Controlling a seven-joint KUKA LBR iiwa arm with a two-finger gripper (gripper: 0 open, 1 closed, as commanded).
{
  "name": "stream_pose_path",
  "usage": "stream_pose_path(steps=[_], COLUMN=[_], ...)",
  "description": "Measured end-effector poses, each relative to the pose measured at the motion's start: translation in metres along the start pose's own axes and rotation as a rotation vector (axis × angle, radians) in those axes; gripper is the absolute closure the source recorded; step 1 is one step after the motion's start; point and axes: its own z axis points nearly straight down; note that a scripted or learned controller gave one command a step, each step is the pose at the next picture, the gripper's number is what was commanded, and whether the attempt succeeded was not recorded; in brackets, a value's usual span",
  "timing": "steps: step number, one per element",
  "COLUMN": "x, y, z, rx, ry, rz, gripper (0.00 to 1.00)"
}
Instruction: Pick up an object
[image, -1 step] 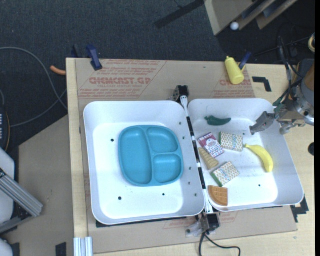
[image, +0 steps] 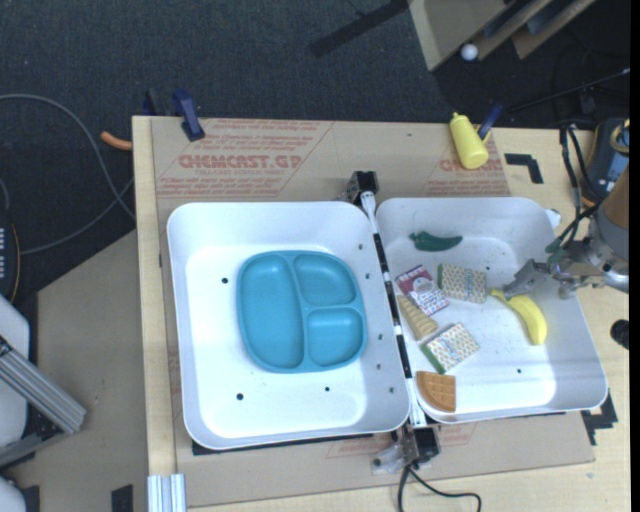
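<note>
The right bin (image: 560, 385) holds several small things. Among them are a yellow banana (image: 529, 319) near the right side, a dark green piece (image: 436, 240) at the back and a red-and-white packet (image: 421, 288). Two patterned packets (image: 463, 283) (image: 452, 345), a tan cracker bar (image: 414, 316) and a brown waffle-like piece (image: 436, 391) at the front edge lie there too. My gripper (image: 516, 283) reaches in low from the right and sits just above the banana's upper end, close to it or touching it. Nothing is seen held in it.
The left bin (image: 200, 400) holds a blue divided plate (image: 300, 309). A yellow item (image: 467, 142) and a blue clamp (image: 186, 114) sit at the back of the bench. Cables and the arm's body (image: 605, 250) crowd the right edge.
</note>
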Motion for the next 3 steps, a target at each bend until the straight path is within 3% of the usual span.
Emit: stream_pose_path(steps=[1, 2, 3], x=[0.004, 0.002, 0.107], y=[0.000, 0.001, 0.017], z=[0.069, 0.058, 0.067], rx=[0.001, -0.002, -0.001], ry=[0.006, 0.002, 0.002], rz=[-0.003, 0.000, -0.002], gripper=[0.00, 1.00, 1.00])
